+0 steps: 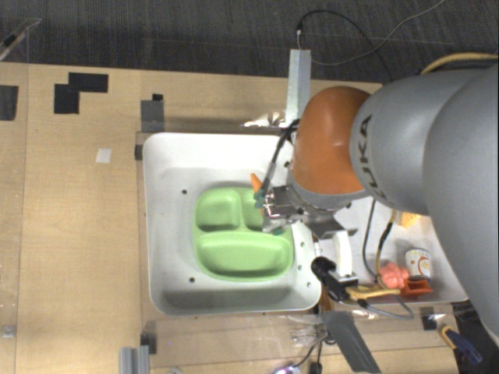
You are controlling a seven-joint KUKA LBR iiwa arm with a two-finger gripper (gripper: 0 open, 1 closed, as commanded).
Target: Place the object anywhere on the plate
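Overhead view of a tan wooden bench [70, 248] bearing two shallow white plastic bins. The left bin [171, 209] holds a light green moulded plate with three compartments [242, 255], which lies near the bin's centre, its one long compartment at 6 o'clock and its two smaller ones at 12 o'clock. The grey arm [437, 146], with its rounded orange band [331, 142], enters from 3 o'clock and covers much of the right bin [396, 246]. The metal two-finger gripper [273, 209] sits over the plate's small compartment at 1 o'clock; whether it is spread or pressed together cannot be told at this angle. The task's thing, a small orange piece with a greenish tip [255, 182], shows just beside the gripper at its 11 o'clock, at the plate's upper rim; whether it is pinched or resting cannot be told. Within the right bin, toward 5 o'clock, lie a pink lumpy object [390, 275], a red-orange block [417, 287], a small white cylinder [419, 261] and a yellowish stick [374, 293]. Black angular marks [78, 90] occupy the bench at 10 o'clock.
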